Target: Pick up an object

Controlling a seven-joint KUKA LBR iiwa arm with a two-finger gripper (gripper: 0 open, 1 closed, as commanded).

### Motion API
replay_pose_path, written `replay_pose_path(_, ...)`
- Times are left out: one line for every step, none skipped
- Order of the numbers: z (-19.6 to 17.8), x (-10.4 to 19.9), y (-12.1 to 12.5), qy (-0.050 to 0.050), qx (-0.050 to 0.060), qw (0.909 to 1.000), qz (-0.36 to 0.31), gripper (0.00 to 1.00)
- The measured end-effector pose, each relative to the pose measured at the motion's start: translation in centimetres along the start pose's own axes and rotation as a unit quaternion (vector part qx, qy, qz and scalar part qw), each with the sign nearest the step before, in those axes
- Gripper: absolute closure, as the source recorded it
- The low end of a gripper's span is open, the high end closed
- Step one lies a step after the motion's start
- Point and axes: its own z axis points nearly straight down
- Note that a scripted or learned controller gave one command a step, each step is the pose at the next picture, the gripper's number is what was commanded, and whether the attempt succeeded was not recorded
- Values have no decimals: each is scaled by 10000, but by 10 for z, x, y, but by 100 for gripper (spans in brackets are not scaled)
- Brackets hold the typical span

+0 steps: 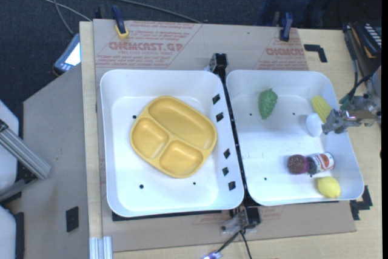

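Camera view has the gripper (335, 124) low at the right bin's (285, 79) far right rim, beside a small white ball (313, 125); whether it grips anything, I cannot tell; a ridged yellow corn cob (321, 107) slants just above; further off lie a smooth lemon (328, 187), a dark bumpy berry (297, 164), a leafy green piece (267, 102); a glossy yellow divided plate (174, 136) fills the left bin (115, 148).

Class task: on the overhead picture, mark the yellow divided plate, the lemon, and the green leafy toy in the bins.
Yellow divided plate (174, 136): camera view, centre ridge where its compartments meet.
Lemon (328, 187): camera view, middle of its rind.
Green leafy toy (267, 102): camera view, middle of its body.
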Motion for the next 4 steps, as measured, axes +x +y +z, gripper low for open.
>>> replay_pose_path(-5, 53, -2, 28, 36, 10000, -19, 100)
replay_pose_path(2, 103, 6, 29, 41, 10000, -22, 100)
replay_pose_path(7, 161, 16, 31, 44, 10000, -28, 100)
replay_pose_path(-9, 217, 22, 23, 19, 10000, -28, 100)
